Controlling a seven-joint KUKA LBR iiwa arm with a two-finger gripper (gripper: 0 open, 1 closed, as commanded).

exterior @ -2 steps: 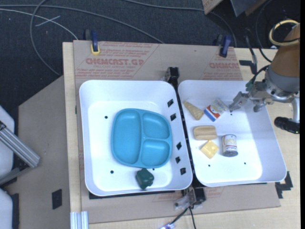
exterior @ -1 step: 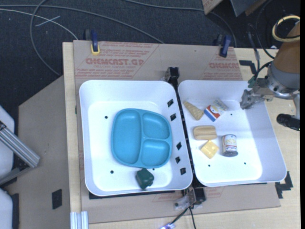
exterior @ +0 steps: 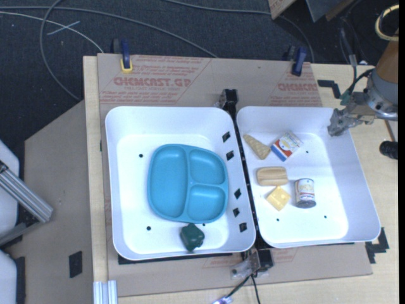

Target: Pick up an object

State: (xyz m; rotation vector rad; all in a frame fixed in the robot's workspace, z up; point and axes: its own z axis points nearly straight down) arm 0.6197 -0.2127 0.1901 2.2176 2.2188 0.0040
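From the overhead camera view, the bench carries two shallow white bins side by side. The left bin (exterior: 120, 170) holds a blue divided plate (exterior: 188, 183) lying flat in its middle, with a dark green lump (exterior: 192, 236) just below the plate's lower edge, near the bin's front wall. The right bin (exterior: 354, 189) holds the loose candidates for picking, clustered toward its left half: a tan wedge (exterior: 257, 145), a small red, white and blue carton (exterior: 286, 146) just beside it, a beige bread-like roll (exterior: 271, 175) below them, a yellow cheese-like block (exterior: 278, 198), and a small can (exterior: 305, 192) lying on its side right next to the block. They sit close together but mostly apart, which leaves room for fingers around the outer ones.

The arm enters from the right, and the gripper (exterior: 338, 123) hangs over the right bin's upper right corner, near the rim and well apart from every item. Nothing is between its fingers. Whether the tool is spread or pressed together cannot be told here; it is small and partly blurred at this angle.

Judging from this placement, the task is at its start: the gripper is parked at the bin's edge, likely to keep the contents unobstructed for the camera. No object is lifted yet. The can and carton, nearest the gripper, look the easiest reach.
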